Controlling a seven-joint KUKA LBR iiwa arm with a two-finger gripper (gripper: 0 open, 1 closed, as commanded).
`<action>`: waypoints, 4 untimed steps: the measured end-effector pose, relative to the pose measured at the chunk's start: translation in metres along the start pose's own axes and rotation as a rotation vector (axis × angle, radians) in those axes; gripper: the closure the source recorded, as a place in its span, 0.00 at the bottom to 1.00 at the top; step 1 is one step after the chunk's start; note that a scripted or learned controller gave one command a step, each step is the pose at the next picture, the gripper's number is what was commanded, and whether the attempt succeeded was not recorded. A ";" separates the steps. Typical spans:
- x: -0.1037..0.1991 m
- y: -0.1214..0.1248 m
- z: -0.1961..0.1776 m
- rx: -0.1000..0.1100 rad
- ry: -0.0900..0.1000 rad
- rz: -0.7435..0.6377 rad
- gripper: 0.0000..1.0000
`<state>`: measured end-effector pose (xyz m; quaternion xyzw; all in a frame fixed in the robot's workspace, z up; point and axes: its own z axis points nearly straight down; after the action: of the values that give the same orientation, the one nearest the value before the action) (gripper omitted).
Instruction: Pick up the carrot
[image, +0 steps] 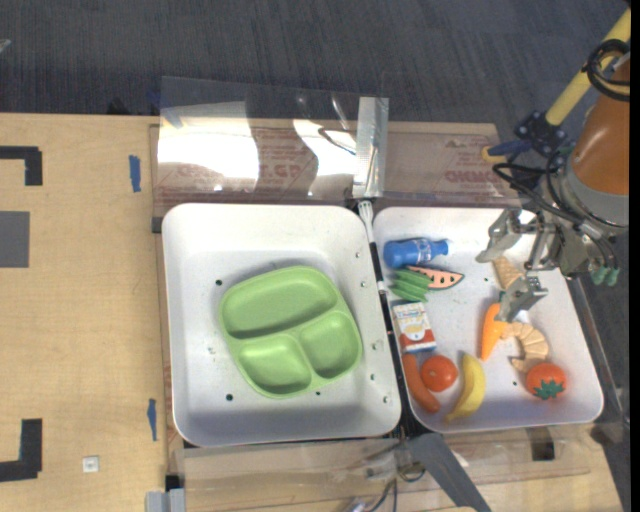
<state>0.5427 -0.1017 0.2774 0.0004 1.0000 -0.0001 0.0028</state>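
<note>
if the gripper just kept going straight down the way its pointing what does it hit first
Most likely the carrot. The gripper points down into the right bin, its fingertips just above the carrot's upper end. A croissant lies just beside it, and depth is hard to judge from this slanted view.

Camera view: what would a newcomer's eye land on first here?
Probably the green divided plate, sitting alone in the left bin. Next, the right bin, crowded with toy food: a carrot, a banana, two tomatoes, a blue bottle. The gripper hangs just above the carrot, on the arm reaching in from the right.
</note>
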 end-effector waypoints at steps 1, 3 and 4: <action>-0.008 -0.014 0.154 -0.005 0.014 -0.120 0.00; 0.017 -0.074 0.174 0.007 -0.021 -0.163 1.00; -0.042 -0.019 0.186 0.000 -0.013 0.046 1.00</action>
<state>0.5861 -0.1211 0.0913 0.0232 0.9997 0.0001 0.0092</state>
